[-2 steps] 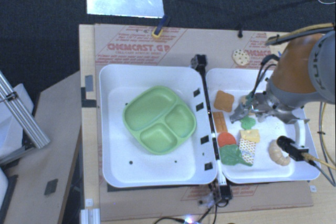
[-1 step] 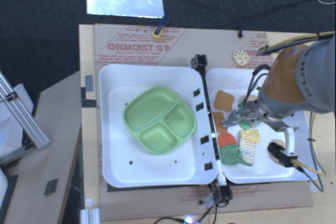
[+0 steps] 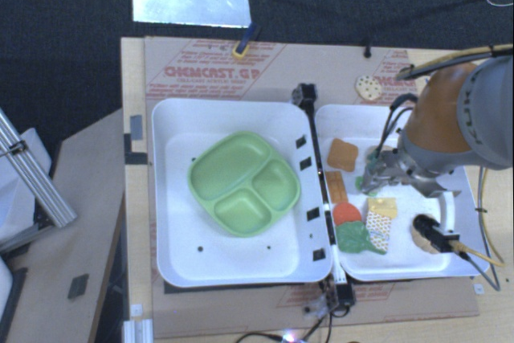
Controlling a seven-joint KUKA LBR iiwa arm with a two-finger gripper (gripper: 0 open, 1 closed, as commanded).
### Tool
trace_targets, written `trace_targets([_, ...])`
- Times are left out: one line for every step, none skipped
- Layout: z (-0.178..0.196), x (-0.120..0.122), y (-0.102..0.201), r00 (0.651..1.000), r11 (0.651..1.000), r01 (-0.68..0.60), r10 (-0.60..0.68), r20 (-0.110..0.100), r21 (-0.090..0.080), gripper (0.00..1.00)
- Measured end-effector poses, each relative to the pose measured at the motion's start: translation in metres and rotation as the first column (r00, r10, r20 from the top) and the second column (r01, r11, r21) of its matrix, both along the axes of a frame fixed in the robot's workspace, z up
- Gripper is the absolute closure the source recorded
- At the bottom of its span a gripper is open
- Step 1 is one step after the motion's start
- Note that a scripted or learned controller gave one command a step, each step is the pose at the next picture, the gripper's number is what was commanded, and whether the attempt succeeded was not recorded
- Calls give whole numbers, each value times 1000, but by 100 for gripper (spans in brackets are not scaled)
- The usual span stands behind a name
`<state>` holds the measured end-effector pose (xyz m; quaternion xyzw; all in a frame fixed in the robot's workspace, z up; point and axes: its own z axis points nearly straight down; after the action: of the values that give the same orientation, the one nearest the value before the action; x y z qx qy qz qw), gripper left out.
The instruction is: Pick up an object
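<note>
My gripper (image 3: 371, 177) hangs low over the middle of the right bin (image 3: 363, 115), with the grey arm reaching in from the right. A brown toast piece (image 3: 343, 154) lies just left of it, and a yellow cheese slice (image 3: 383, 207) just in front of it. Near the bin's left wall lie a brown strip (image 3: 335, 188), a red-orange round piece (image 3: 347, 213) and a green leafy piece (image 3: 353, 238). A patterned white and yellow piece (image 3: 377, 230) lies beside the green one. Nothing shows between the gripper and these items.
The left bin (image 3: 173, 253) holds a green divided plate (image 3: 243, 182). A round speckled cookie (image 3: 369, 87) lies on the bench behind the right bin. A tan round piece (image 3: 418, 236) sits at the right bin's front right, partly hidden.
</note>
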<state>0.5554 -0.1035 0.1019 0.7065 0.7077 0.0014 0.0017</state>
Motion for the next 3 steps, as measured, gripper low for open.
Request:
trace_targets([61, 6, -5, 1000, 1000, -2, 2, 0, 0, 100])
trace_targets([108, 13, 2, 1000, 1000, -3, 3, 1, 0, 100])
trace_targets([123, 14, 2, 1000, 1000, -3, 3, -1, 0, 100])
